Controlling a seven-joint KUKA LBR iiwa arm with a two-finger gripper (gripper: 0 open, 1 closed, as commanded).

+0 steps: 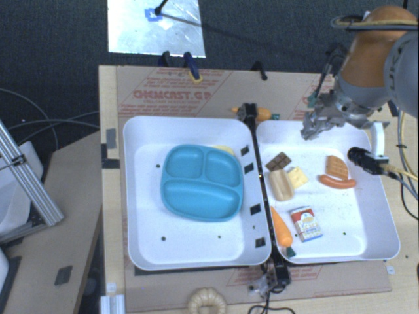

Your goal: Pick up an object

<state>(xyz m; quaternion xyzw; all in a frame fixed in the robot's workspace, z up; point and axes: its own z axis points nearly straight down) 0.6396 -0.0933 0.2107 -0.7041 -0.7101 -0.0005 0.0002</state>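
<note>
The right bin (376,237) holds several toy foods: a brown chocolate piece (280,161), a beige bread roll (281,185), a yellow cheese wedge (298,176), a waffle (337,167), a red sausage (338,182), a carrot (281,228) along the left wall, and a red-and-white carton (306,224). My gripper (313,128) hangs over the bin's far edge, above and to the right of the chocolate, apart from every item. Nothing shows in its grasp.
In the left bin (141,241) lies a blue divided plate (201,182) with a yellow piece (224,150) at its far rim. An orange item (262,114) rests on the cardboard behind the bins. A black cable fitting (363,158) hangs over the right bin's right side.
</note>
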